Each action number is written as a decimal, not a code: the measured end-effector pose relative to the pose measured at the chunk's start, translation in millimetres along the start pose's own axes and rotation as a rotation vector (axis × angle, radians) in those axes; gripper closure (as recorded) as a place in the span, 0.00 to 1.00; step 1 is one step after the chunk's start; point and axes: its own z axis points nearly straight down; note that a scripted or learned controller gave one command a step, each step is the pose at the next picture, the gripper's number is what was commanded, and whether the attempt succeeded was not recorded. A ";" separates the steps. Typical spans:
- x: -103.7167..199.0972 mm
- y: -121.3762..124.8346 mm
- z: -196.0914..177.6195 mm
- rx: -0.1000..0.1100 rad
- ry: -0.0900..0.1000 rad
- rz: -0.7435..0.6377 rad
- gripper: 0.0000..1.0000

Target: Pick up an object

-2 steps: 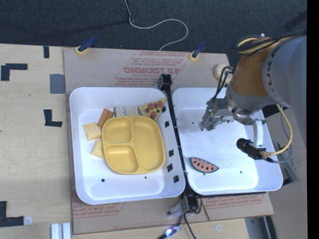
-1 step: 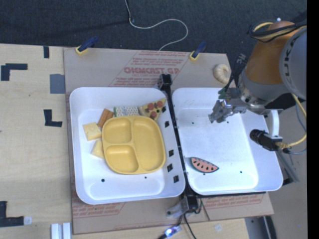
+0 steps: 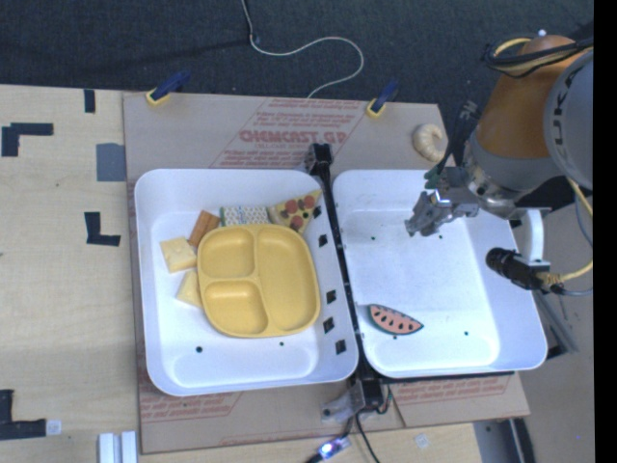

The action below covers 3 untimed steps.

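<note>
Nothing has been lifted yet, as far as I can see. One watermelon slice (image 3: 393, 320) lies flat on the floor of the right bin (image 3: 482, 355), toward its near edge. The gripper (image 3: 424, 222) hangs over the far part of that bin, well apart from the slice, and I cannot tell how it is set. Left of the right bin, the other bin holds a yellow divided plate (image 3: 258, 280) among small food pieces. Reaching, gripping and raising all remain to do.

The light is bright and even, shadows are soft and small, and the whole picture looks a little fuzzy.
</note>
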 end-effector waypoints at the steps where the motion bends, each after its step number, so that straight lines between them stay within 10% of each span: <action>1: 54.3 14.6 11.2 0.002 0.001 -0.005 1.00; 3: 109.1 36.0 10.8 0.003 -0.002 0.000 1.00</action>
